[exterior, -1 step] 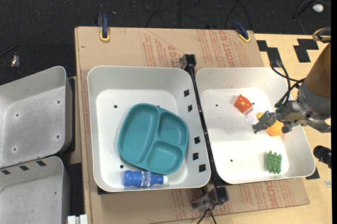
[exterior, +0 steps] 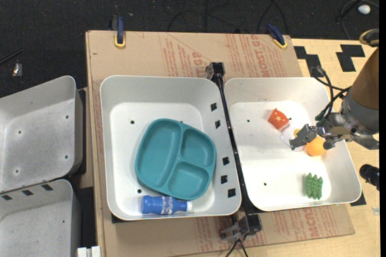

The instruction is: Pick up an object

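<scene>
In the right bin [exterior: 265,189] lie a red block [exterior: 277,119], an orange ball [exterior: 314,149] and a green knobbly object [exterior: 313,185]. My gripper [exterior: 300,136] hangs low over the right side of this bin, reaching in from the right. Its two dark fingers are spread open and point left. The orange ball sits just right of the fingertips, close under the gripper body, and nothing lies between the fingers. The red block is a short way up and to the left of the gripper.
The left bin [exterior: 114,147] holds a teal divided plate [exterior: 175,158] and a blue bottle [exterior: 164,206] lying along its front wall. A black divider [exterior: 228,141] runs between the bins. Spare white trays [exterior: 36,129] stand at the far left.
</scene>
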{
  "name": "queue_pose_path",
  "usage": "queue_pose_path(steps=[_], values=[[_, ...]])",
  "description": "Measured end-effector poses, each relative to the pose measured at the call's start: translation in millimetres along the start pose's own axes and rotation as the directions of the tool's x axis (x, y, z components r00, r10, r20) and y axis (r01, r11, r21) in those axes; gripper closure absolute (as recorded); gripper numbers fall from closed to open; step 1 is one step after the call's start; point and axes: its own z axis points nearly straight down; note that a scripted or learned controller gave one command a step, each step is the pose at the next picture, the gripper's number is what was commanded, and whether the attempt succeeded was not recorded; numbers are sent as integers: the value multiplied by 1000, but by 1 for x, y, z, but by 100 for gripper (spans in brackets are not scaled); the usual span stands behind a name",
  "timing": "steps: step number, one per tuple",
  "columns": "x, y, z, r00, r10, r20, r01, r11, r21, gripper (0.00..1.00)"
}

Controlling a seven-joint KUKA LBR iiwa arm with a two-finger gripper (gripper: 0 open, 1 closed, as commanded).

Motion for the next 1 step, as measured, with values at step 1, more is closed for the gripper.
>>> queue_pose_path(steps=[1], values=[[-3,-10,57,1000,3,-2,-3,1000,5,0]])
